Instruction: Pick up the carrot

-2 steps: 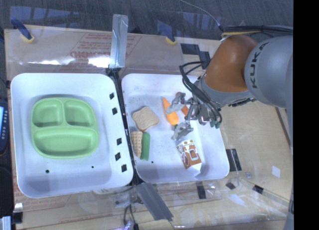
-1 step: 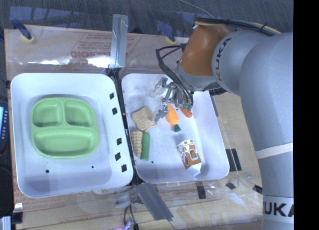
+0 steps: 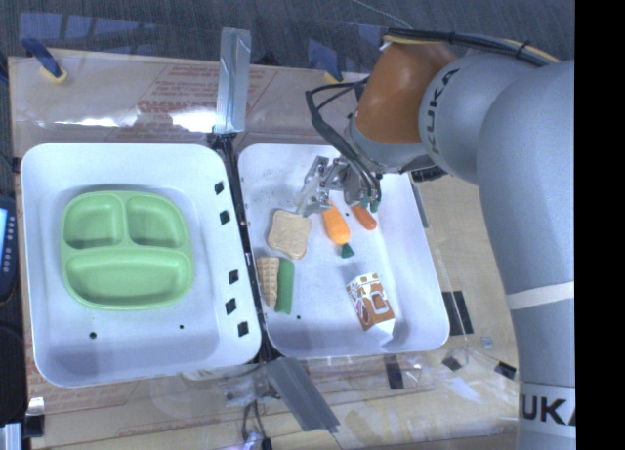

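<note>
The carrot (image 3: 337, 226) is orange with a small green stub at its lower end and lies on the floor of the right bin (image 3: 415, 272), near the bin's middle. My gripper (image 3: 338, 194) hangs over the upper part of that bin, open, right above the carrot's upper end. One metal finger (image 3: 315, 183) stands to the left of the carrot's top, the other to the right. The carrot rests on the bin floor and does not look lifted. A second small orange piece (image 3: 363, 216) lies just right of the carrot, close under the gripper.
A toast slice (image 3: 289, 233) lies left of the carrot. A corn cob (image 3: 267, 278) and a green stick (image 3: 285, 287) lie by the bin's left wall. A small carton (image 3: 371, 302) lies lower right. The left bin (image 3: 49, 341) holds a green divided plate (image 3: 127, 248).
</note>
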